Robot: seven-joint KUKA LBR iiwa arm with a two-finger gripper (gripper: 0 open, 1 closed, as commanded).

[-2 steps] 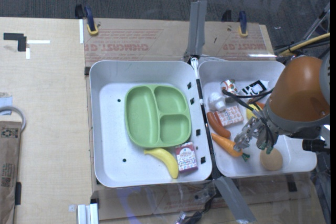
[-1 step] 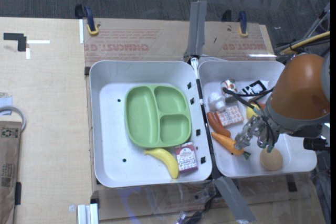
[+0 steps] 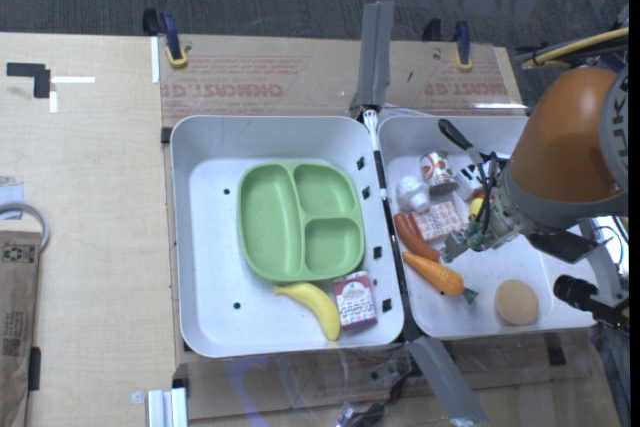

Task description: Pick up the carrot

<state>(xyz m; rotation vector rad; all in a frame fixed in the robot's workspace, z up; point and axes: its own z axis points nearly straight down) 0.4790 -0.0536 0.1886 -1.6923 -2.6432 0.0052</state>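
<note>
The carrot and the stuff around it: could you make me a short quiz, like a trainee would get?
1. True or false: the carrot lies in the same bin as the green tray.
2. Which bin holds the banana?
3. What lies nearest the carrot's leafy end? A) red box B) tan round item C) banana

Key: 1 false, it is in the right bin; 2 left bin; 3 B.

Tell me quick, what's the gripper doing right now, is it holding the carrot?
Gripper: over the right bin, open or closed cannot be told. The carrot lies loose on the bin floor, not held.
</note>
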